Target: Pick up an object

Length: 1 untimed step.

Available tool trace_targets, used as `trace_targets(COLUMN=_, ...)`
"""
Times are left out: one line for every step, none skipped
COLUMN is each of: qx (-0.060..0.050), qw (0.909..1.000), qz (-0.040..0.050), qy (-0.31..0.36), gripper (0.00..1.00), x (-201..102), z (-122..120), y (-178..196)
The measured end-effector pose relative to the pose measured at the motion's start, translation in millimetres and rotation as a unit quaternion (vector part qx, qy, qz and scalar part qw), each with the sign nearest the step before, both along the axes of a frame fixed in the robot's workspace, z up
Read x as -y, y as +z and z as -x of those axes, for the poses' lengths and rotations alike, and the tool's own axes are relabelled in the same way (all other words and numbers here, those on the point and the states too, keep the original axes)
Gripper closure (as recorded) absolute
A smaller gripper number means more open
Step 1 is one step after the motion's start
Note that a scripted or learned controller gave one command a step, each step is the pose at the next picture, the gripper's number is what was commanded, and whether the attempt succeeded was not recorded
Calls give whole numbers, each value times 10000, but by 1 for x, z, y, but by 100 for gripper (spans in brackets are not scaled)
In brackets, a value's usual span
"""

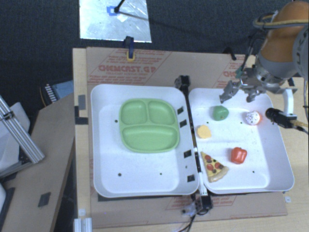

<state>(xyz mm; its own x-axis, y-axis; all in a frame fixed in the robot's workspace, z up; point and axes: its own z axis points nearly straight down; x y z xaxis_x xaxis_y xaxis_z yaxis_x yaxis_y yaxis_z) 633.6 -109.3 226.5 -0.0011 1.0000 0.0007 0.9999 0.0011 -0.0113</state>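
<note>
The right bin [275, 173] holds several small toy foods. A green round piece [220, 112] lies near its back left. A yellow piece [204, 132] sits by the left wall. A white and orange speckled ball [252, 118] rests toward the right. A red pepper [238, 154] lies in the middle front, and a pizza slice [213, 166] at the front left. My gripper [238, 96] hangs over the back of this bin, above and just behind the green piece, its two fingers spread open with nothing between them.
The left bin [104, 178] carries a green three-compartment plate [147, 125]. A black divider with clips [189, 129] runs between the bins. A foil sheet [115, 12] lies behind the bench, and a metal rail [19, 134] stands at the far left.
</note>
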Motion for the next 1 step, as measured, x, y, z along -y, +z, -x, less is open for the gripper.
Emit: trace_targets(qx=63, qw=10000, qz=6, qy=10, gripper=0, x=0, z=-2, y=8)
